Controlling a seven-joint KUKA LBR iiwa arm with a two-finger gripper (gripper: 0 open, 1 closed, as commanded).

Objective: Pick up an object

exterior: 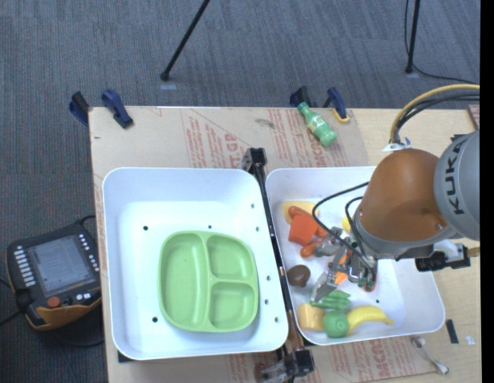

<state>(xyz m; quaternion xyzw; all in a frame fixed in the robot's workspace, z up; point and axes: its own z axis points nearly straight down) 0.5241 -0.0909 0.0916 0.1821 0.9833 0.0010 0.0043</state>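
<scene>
Arm [406, 202]: grey, with an orange band above the wrist; it reaches in from the right and hangs over the right bin
Hand [340, 274]: low inside the right bin, amid the toy food; whether it is released or clenched cannot be told, and nothing is seen between its fingers
Right bin [418, 313]: white and shallow; holds a cluster of small toy foods toward its left and front
Objects to pick: an orange piece [301, 228] just left of the hand; a yellow piece [301, 210] behind it; a brown round piece [298, 275] near the bin's left wall; a green leafy piece [333, 299] just below the hand; a green round fruit [336, 324], a banana [368, 317] and a yellow wedge [310, 317] along the front
Left bin [127, 206]: white; holds a green divided plate [208, 282] lying flat
Worktop [191, 134]: brown board; a green bottle [318, 124] lies on it behind the right bin; blue clamps [116, 107] grip its far edge
Floor: a handheld control pad [55, 274] lies left of the worktop
</scene>
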